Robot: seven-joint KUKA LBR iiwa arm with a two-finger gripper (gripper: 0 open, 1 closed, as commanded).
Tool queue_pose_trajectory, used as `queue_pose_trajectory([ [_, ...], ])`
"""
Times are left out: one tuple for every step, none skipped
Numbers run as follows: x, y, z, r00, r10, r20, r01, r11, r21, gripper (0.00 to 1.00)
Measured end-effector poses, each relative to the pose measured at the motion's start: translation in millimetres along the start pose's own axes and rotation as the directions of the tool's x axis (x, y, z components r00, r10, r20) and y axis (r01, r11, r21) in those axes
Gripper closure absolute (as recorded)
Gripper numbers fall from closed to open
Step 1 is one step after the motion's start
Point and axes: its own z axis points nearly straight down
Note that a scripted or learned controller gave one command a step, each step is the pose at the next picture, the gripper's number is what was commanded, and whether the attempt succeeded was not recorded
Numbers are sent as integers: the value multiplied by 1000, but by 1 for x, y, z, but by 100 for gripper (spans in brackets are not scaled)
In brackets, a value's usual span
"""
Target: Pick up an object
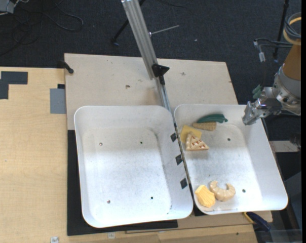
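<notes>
Gripper [250, 113]: over right bin's [274, 186] far-right rim; finger state unclear | croissant [222, 190] near front

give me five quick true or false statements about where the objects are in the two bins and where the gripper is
1. All the objects lie in the right bin. True.
2. The green object lies near the right bin's near edge. False: it lies near the far edge, next to a tan piece.
3. The gripper is over the left bin. False: it is at the right bin's far right corner.
4. The waffle-like wedge lies close to the divider between the bins. True.
5. The yellow piece and the pale curled piece lie far apart. False: they lie side by side near the near edge.
</notes>
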Motion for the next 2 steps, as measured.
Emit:
queue_pose_trajectory([
  [53,-18,-2,1000,-2,-3,2,1000,5,100],
  [91,-35,10,1000,-1,-3,1,1000,7,100],
])
